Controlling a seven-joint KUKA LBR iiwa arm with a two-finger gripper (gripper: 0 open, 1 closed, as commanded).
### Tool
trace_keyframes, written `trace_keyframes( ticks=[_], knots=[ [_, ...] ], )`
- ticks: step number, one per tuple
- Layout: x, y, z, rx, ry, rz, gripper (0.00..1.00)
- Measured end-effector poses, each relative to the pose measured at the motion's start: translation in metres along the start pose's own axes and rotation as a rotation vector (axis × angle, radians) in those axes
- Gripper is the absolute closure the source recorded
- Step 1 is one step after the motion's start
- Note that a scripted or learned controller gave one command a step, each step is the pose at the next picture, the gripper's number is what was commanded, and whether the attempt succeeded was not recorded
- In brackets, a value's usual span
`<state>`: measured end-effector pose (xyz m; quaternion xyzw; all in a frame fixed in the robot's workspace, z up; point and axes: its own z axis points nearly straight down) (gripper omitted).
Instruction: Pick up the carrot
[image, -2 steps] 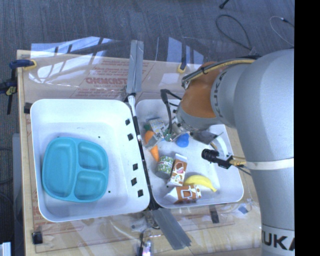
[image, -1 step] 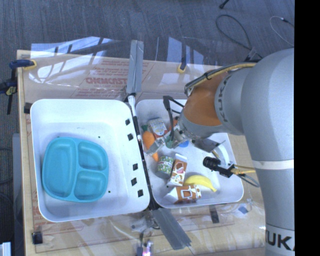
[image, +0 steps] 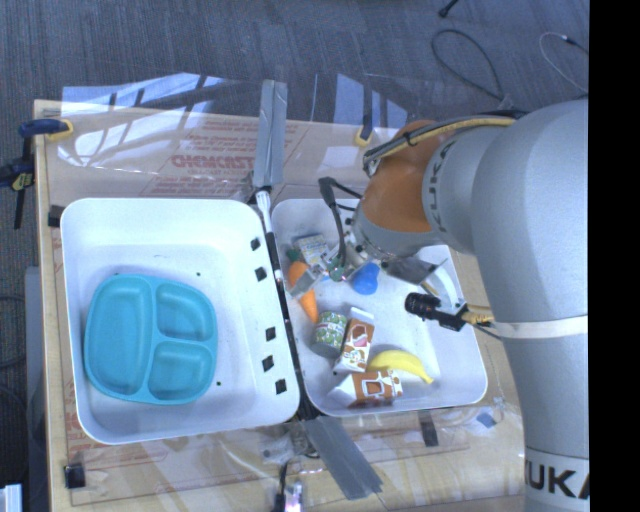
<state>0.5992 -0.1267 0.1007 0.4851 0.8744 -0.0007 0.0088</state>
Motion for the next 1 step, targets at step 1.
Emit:
trace_keyframes(
  ticks=[1],
  knots=[
    [0.0093,-0.0081,-0.0011,-0.003,-0.009,-0.062,0.00]
  ],
)
